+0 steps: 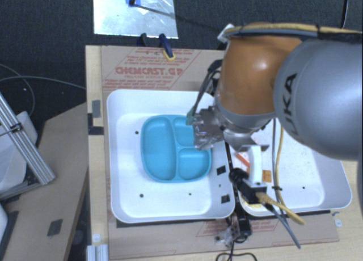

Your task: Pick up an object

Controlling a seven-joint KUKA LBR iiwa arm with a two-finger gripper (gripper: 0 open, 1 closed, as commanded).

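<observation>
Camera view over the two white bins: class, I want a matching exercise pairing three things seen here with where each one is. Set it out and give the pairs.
Things:
1. blue divided tray
2. orange band
3. shiny foil sheet

Places:
A. on the dark floor beyond the bench
B. in the left bin
C. around the arm, above the wrist

Pairs: 1-B, 2-C, 3-A

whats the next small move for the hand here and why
Probably a short descent onto the right rim of the blue divided tray. The hand sits at that edge in the left bin, and nothing shows between its tips, so the tray looks not yet picked up.
</observation>
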